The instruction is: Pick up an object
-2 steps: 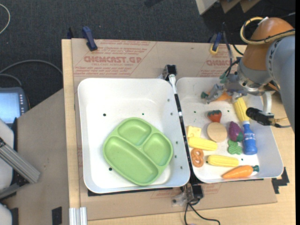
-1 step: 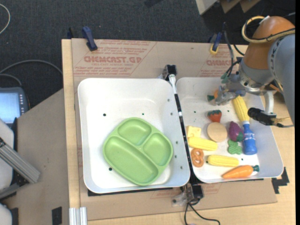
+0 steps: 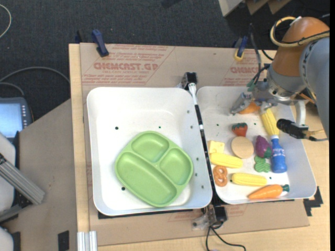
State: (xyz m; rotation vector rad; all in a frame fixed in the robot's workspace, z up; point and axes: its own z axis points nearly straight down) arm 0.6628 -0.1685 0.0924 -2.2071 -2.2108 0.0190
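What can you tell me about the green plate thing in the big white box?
The green plate looks like smooth, light green plastic. It is a rounded tray split by raised ridges into three compartments: one long one along its lower left side and two smaller ones along its upper right. All three look empty. It lies flat and right way up, turned at a slant, on the floor of the left white bin, toward that bin's near right part. Nothing else touches it.
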